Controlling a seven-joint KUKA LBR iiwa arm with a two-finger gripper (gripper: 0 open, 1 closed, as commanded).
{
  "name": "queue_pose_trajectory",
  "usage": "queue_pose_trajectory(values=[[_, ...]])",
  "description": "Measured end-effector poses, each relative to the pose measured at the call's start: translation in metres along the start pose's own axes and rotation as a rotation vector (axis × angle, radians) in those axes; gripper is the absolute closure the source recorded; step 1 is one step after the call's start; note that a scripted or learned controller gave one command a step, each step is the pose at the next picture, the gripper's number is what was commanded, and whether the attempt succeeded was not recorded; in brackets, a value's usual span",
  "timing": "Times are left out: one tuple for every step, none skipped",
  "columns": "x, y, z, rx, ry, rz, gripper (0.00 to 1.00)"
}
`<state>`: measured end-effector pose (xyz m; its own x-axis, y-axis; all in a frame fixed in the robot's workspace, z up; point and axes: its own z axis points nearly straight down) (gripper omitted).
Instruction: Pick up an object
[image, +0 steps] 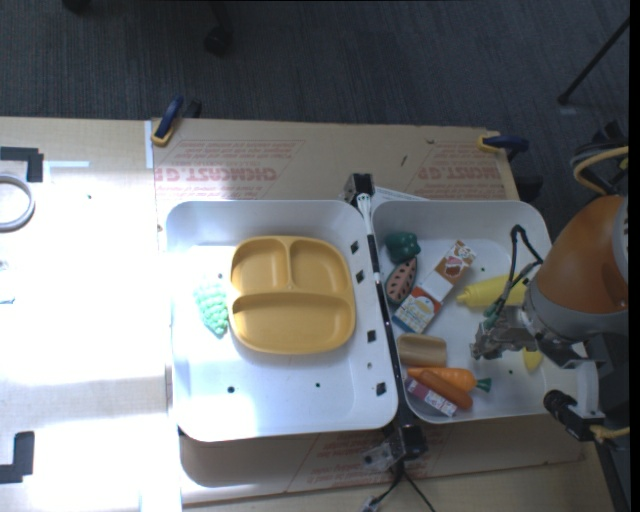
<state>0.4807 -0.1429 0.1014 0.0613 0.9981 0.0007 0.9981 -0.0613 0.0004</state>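
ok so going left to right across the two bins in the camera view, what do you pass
green grapes → yellow divided plate → watermelon slice → small carton → yellow banana → gripper

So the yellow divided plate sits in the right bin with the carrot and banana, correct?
Not quite. The camera view shows the yellow divided plate in the left bin, beside a green toy. The carrot and banana do lie in the right bin.
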Motion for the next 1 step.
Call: queue_pose_trajectory(values=[[0.0855, 0.0454, -0.1408, -0.001, -0.002, -0.618, 1.00]])
